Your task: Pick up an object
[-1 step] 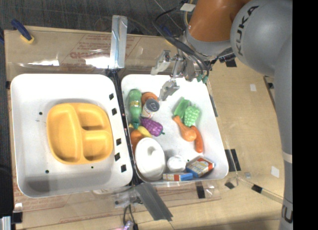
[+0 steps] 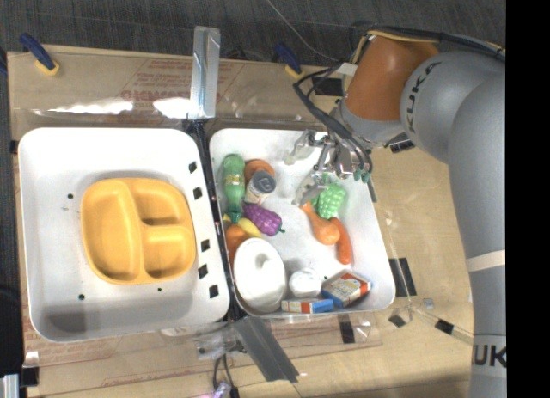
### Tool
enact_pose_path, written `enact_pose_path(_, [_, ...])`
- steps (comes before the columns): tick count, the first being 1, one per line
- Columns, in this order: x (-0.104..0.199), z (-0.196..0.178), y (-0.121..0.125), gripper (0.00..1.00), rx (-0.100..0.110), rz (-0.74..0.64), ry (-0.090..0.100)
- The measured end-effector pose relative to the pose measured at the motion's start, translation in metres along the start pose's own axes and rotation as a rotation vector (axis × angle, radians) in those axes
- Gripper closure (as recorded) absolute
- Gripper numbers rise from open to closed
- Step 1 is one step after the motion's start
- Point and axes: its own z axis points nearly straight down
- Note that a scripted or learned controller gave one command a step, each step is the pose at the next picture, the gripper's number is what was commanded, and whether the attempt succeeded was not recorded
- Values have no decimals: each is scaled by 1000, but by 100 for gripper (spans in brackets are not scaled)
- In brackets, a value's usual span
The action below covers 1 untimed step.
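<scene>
Green toy [image 2: 331,199] just below end effector [image 2: 331,168], right bin [image 2: 378,241].

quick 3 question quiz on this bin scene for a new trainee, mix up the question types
1. True or false: the yellow divided tray lies in the left bin.
2. What lies nearest the gripper? A) green bumpy toy B) white cup C) purple grapes
3. Fill in: along the right bin's near edge, beside the cup, lies a small red and ____ box.

Key: 1 true; 2 A; 3 white.
</scene>
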Motion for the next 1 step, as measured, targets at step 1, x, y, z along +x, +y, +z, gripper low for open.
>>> enact_pose_path(1, [67,22,-17,0,-1,120,-12])
